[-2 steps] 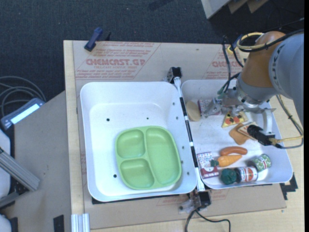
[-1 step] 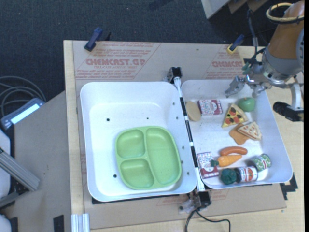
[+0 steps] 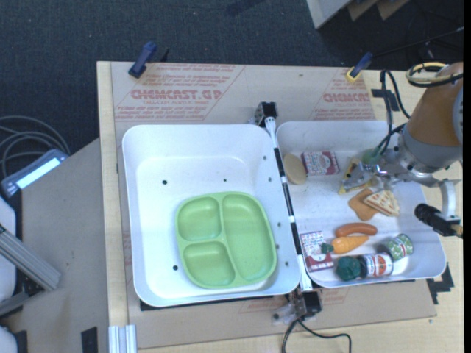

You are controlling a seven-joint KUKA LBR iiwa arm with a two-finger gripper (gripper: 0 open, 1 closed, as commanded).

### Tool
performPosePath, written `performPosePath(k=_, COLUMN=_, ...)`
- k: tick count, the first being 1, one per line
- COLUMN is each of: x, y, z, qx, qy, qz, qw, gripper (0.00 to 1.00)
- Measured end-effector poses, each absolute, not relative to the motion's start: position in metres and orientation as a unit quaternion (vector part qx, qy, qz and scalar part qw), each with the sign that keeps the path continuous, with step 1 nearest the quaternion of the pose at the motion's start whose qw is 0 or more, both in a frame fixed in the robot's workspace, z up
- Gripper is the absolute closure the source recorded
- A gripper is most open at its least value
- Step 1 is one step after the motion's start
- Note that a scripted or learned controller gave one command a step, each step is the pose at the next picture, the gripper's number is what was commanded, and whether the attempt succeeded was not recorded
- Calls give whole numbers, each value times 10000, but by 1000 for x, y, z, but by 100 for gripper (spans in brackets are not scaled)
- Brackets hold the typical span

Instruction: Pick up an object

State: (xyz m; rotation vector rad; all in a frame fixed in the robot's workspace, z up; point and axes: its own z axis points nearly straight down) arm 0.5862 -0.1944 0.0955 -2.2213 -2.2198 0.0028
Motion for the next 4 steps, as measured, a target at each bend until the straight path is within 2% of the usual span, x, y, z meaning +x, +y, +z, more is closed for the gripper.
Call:
performPosePath(k=1, x=557, y=-177, z=84, qx=-7074, qy=-7068, qz=3, qw=9, gripper=0)
performPosePath(k=2, x=500, y=-136, z=85, qx=-7073, qy=-7069, qz=-1, qw=-4, gripper=0)
performPosePath(k=3, x=529, y=-112, z=85, qx=-7068, qy=-7074, qz=-8, qw=-11, gripper=0)
performPosePath(k=4, x=530, y=-113, z=96, qx=-7070, qy=-7072, qz=-20, qw=-34, gripper=100)
